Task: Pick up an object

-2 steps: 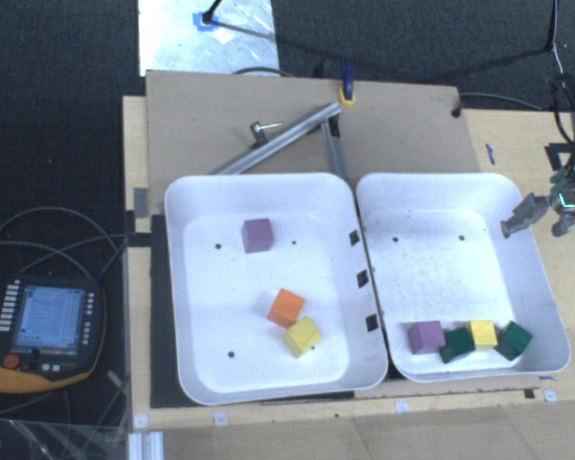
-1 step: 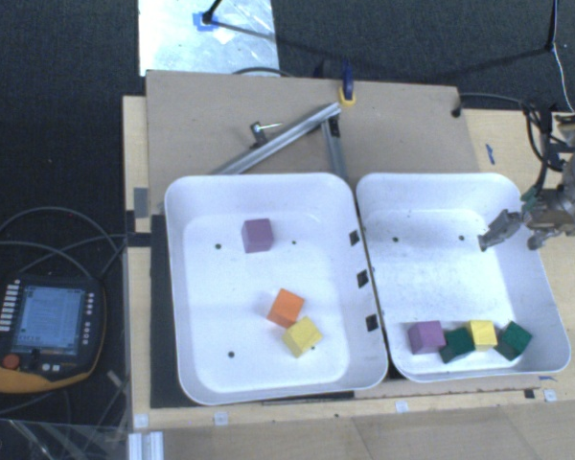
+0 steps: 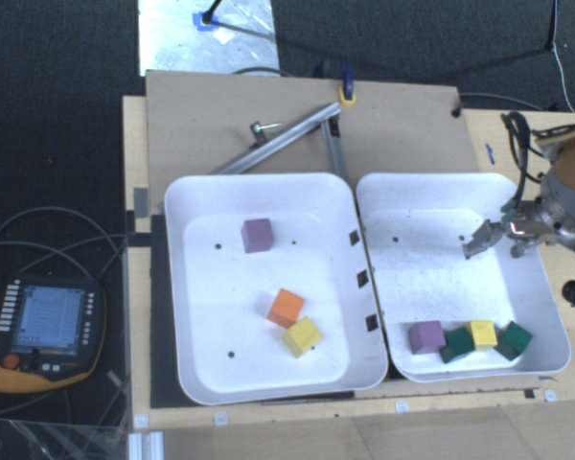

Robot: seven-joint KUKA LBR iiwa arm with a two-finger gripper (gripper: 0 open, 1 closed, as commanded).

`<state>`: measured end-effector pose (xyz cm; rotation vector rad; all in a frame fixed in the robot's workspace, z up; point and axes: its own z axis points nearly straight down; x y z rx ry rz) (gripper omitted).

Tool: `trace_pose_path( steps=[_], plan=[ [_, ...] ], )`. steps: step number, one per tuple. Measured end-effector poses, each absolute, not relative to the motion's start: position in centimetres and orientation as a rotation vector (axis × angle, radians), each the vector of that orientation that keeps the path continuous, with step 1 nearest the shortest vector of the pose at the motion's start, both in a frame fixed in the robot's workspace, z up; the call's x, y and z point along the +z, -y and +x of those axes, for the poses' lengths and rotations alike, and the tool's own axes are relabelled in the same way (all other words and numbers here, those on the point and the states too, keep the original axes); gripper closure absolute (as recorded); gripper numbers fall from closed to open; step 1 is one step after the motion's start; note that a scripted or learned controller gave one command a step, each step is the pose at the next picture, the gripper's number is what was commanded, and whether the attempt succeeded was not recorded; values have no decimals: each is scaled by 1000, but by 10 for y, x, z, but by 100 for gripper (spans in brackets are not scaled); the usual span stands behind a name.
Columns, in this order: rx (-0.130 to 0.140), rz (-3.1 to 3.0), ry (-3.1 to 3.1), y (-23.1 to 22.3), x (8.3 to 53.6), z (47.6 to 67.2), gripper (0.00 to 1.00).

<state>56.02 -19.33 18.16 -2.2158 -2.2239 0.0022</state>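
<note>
Camera view, looking down at a slant on the table: two white bins side by side. Pincer (image 3: 498, 237) hangs at right of frame, over the upper right part of the right bin (image 3: 431, 195), fingers spread apart, nothing between them.

Nearest candidates sit in a row along the lower wall of that bin: purple cube (image 3: 425, 336), dark green cube (image 3: 455, 344), yellow cube (image 3: 482, 333), second green cube (image 3: 514, 338). All small, matte, flat-faced; they touch or nearly touch one another, and the green ones lie close against the wall.

Left bin (image 3: 201, 209) holds a purple cube (image 3: 258, 235) standing alone toward the upper middle, plus an orange cube (image 3: 286, 307) touching a yellow cube (image 3: 303, 336) lower down.

Judgement: step in hand is the approach. The purple cube at the row's left end looks easiest, with its left face free. Best to come straight down, fingers aligned with the free faces, and avoid wedging a finger against the neighbouring green cube or the bin wall.
</note>
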Motion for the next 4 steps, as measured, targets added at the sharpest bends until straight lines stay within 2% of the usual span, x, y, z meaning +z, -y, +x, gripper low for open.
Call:
trace_pose_path(
  steps=[1,2,4],
  plan=[
    [2,-2215,2225,187,136,565,0],
    [-3,-2218,2231,188,150,567,100],
    [-5,-2219,2232,184,237,575,100]
  ],
)
